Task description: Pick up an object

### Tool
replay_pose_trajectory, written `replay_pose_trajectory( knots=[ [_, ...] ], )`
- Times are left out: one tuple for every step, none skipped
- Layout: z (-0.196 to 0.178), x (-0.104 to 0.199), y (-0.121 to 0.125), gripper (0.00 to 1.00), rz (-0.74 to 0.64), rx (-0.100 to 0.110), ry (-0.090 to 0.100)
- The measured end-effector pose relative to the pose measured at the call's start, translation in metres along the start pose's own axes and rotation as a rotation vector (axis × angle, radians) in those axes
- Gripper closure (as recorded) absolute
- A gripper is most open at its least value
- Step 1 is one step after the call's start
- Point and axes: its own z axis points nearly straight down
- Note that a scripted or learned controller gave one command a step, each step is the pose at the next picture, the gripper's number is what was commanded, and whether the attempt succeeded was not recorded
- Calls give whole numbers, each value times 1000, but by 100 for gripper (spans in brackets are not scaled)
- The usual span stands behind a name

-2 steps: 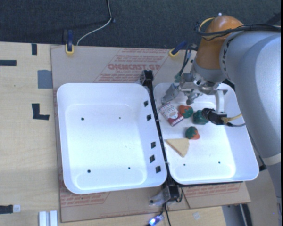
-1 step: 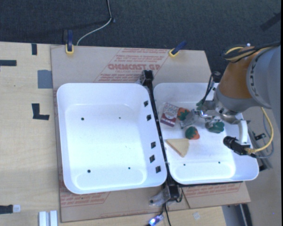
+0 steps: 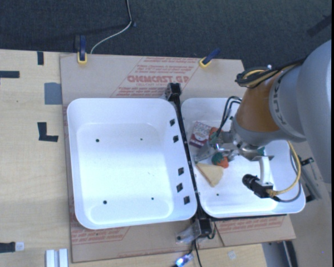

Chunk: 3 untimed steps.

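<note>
I see the arm (image 3: 267, 107) reaching into the right bin (image 3: 278, 203), its gripper (image 3: 218, 149) low over a small pile of objects (image 3: 209, 149) near the divider (image 3: 183, 149). A tan wedge (image 3: 210, 174) lies just beside that pile, nearer the divider's front end.

Bulky grey arm (image 3: 314, 93), orange wrist band (image 3: 255, 107), looping yellow and black cables (image 3: 289, 174).
</note>
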Motion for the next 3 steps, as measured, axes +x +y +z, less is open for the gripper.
replay_pose_trajectory(
  knots=[
    [-11,-3,1,100,2,-2,-1],
    [-105,53,-26,100,-2,-4,3],
    [-100,134,-21,100,-6,2,4]
  ],
)
